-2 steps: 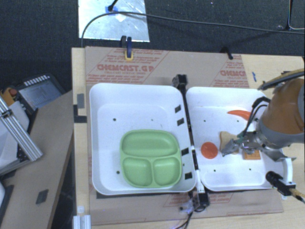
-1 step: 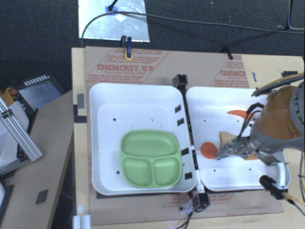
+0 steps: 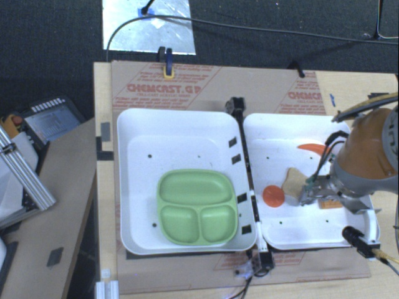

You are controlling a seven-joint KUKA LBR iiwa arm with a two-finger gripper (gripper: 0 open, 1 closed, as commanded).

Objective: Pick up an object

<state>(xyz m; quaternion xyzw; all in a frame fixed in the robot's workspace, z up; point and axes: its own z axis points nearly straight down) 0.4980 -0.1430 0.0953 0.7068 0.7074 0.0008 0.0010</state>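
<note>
Across the bench (image 3: 206, 80) sit the two white bins, and I take them by size. Biggest is the left bin (image 3: 140, 142), holding a green divided plate (image 3: 196, 205) near its front. Beside it, touching along the centre divider, is the right bin (image 3: 280, 232), where I am reaching in from the right, my orange-banded wrist over its far side. Three small things lie here: a tan sponge-like block (image 3: 292, 182), a round orange-red ball (image 3: 273, 195) just left of and touching or nearly touching that block, and a thin orange carrot-like piece (image 3: 312, 147) farther back, apart from the other two.

My gripper (image 3: 310, 192) is low, right against the tan block's right edge. Whether it is spread or closed I cannot tell from this angle, and I see nothing clearly held.

I judge I am at the grasp itself, descended on the block but not yet lifting. Next comes closing firmly on it and rising straight up, watching that the ball beside it does not get nudged or wedged in.
</note>
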